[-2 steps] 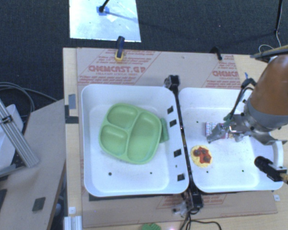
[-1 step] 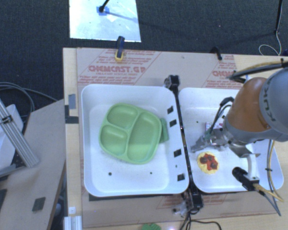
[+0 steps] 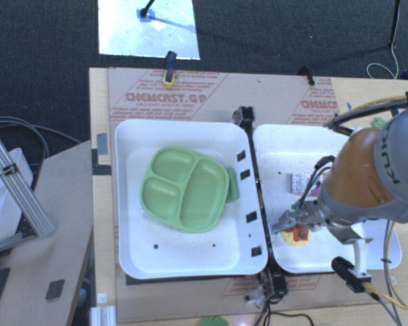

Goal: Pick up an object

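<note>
The gripper (image 3: 294, 224) is hanging low in the right bin (image 3: 275, 148), over a small red-and-yellow object (image 3: 299, 235); its grip I cannot tell; a green tray (image 3: 185, 189) is lying in the left bin (image 3: 132, 182).

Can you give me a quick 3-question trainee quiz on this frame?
1. True or false: the green divided plate lies in the left bin.
2. Which bin is the claw over? A) left B) right
3. Fill in: the small red and yellow object lies right by the ____.

Key: 1 true; 2 B, the right bin; 3 claw.
</note>
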